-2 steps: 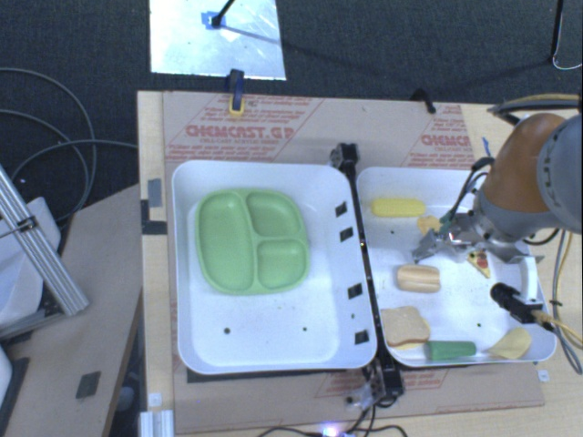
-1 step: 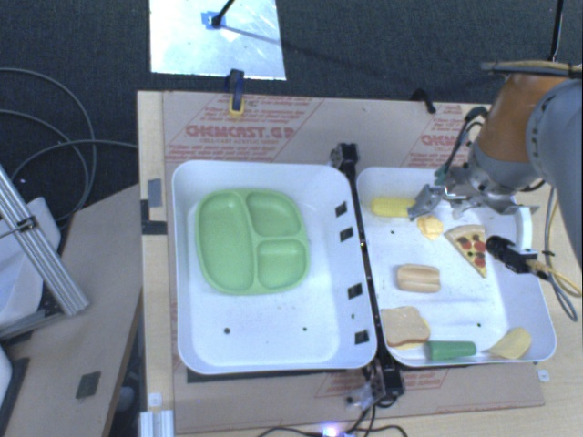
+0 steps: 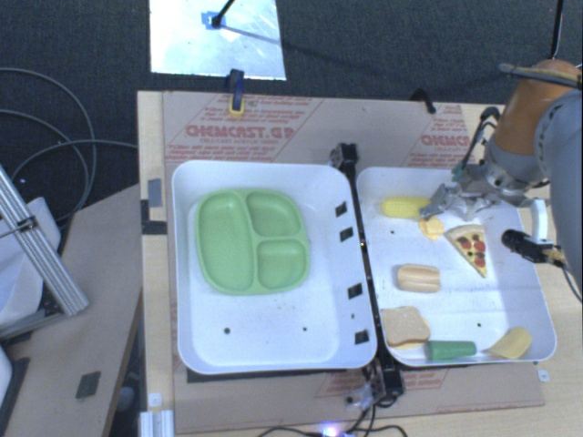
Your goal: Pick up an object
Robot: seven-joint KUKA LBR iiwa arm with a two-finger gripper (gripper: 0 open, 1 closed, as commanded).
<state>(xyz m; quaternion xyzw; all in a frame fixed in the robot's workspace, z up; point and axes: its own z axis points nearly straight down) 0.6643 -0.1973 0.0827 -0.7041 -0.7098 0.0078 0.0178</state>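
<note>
Gripper (image 3: 441, 204) hangs low over the back of the right bin (image 3: 547, 321), reaching in from the right, its tips beside two yellow pieces: a long yellow one (image 3: 402, 208) lying roughly left-right just to the gripper's left, and a small pale chunk (image 3: 431, 228) right under or just in front of the tips. Whether the tips touch either piece I cannot tell, and I cannot tell how the gripper is set, spread or pressed together; nothing shows clearly between its parts. Judging from this, the nearest candidates are those two, with the long piece's axis running along the bin's back wall. A pizza slice (image 3: 471, 247) lies just to the front-right of the gripper, pointing toward the front; a bun (image 3: 418, 278) sits nearer the middle, and toast (image 3: 404, 325), a green stick (image 3: 452, 348) and a yellow wedge (image 3: 511, 342) lie along the front edge, well apart from the gripper. The left bin (image 3: 191, 335) holds a green tray (image 3: 250, 241). Cardboard (image 3: 291, 121) under the bins bears red print reading roughly "CHEMCAST GP".
</note>
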